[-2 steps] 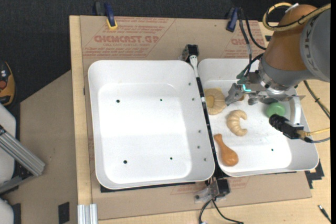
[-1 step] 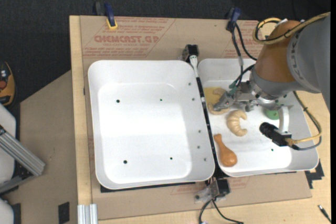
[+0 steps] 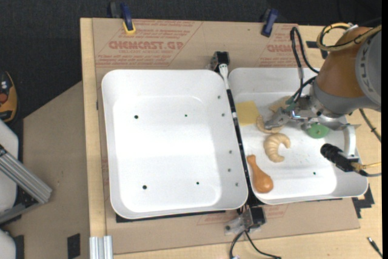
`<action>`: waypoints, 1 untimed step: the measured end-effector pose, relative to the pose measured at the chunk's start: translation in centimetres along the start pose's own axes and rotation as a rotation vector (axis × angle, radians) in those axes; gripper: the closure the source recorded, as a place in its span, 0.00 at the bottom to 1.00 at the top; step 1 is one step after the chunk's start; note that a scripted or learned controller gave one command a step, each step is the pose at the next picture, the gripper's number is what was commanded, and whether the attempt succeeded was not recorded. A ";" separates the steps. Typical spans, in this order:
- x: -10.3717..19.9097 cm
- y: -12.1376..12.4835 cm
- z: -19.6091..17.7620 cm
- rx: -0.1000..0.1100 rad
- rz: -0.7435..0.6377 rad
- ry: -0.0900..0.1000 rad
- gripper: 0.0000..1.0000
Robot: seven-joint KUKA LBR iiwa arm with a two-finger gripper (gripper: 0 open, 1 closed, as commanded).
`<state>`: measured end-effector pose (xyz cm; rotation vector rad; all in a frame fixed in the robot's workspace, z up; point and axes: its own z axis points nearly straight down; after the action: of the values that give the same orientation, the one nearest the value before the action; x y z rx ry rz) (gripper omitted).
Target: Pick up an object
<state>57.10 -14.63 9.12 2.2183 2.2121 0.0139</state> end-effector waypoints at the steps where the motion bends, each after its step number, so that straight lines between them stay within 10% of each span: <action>1: 3.9 8.9 0.4 0.010 -0.007 -0.004 0.00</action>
<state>66.05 -10.74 8.88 2.2141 2.2224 -0.0023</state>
